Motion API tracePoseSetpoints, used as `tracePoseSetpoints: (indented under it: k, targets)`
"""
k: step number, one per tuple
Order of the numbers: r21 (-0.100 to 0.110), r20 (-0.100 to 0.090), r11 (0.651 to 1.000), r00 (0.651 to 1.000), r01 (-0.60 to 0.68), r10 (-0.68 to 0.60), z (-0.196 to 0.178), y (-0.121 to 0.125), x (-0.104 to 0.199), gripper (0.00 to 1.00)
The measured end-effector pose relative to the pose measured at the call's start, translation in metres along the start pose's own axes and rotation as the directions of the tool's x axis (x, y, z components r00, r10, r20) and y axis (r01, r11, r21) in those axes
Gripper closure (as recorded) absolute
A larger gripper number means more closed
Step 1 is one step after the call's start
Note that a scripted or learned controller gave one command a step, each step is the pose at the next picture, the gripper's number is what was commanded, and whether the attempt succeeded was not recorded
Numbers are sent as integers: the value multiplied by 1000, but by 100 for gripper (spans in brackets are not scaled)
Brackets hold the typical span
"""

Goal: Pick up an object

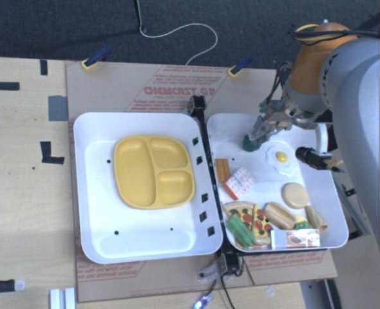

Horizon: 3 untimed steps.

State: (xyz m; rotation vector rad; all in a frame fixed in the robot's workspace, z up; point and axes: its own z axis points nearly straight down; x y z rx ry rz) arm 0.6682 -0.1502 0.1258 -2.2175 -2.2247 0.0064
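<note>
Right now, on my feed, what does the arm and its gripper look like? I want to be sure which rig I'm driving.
A bulky arm with smooth, rounded grey casings and a broad orange band above the wrist. Below the band, a metallic grey wrist block narrows into a small two-finger gripper. Thin dark cables run alongside the wrist. No markings are legible.

The grey arm's two-finger gripper [259, 134] is low in the right-hand shallow white bin [232, 129], touching a small dark-green object [251, 144]. Just right of that object lies a plastic fried egg [281, 158]. A yellow divided plastic plate [154, 171] sits well left, in the other white bin [90, 179].
</note>
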Motion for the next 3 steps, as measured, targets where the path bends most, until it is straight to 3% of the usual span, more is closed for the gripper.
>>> tracePoseSetpoints:
  k: [1,2,3]
  targets:
    - [-1,0,1000,1000,1,-1,1,0,0,0]
    - [1,-3,1000,1000,-2,2,44,-1,18,0]
    - [-3,0,1000,1000,0,0,30,1,17,100]
